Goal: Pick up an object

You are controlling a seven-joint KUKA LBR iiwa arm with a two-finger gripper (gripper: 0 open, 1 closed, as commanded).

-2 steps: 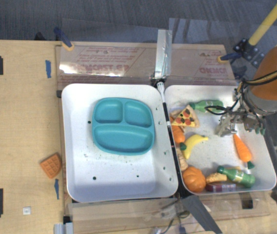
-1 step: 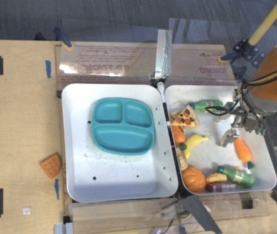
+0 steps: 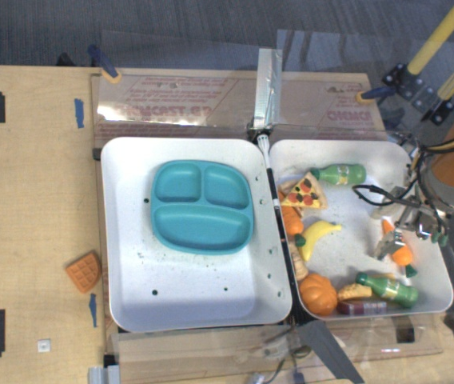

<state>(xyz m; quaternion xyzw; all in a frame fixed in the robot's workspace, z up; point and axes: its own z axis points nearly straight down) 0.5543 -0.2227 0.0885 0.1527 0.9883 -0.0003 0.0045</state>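
The right bin (image 3: pixel 439 294) holds several toy foods. A green bottle (image 3: pixel 339 174) lies at the back beside a pizza slice (image 3: pixel 303 193). A banana (image 3: pixel 318 236) is in the middle and a round orange fruit (image 3: pixel 318 292) sits at the front left. Another green bottle (image 3: pixel 388 288) lies along the front wall, with a dark sausage-like piece (image 3: pixel 359 306) beside it. My gripper (image 3: pixel 400 242) hangs low over the bin's right side, right at an orange carrot (image 3: pixel 403 255). The gripper's metal parts cover part of the carrot.
The left bin (image 3: pixel 131 286) holds a teal divided plate (image 3: pixel 203 206). A small orange waffle-like toy (image 3: pixel 83 271) lies on the wooden bench left of the bins. A black cable (image 3: pixel 371 192) loops into the right bin. Yellow poles (image 3: pixel 443 26) stand at the back right.
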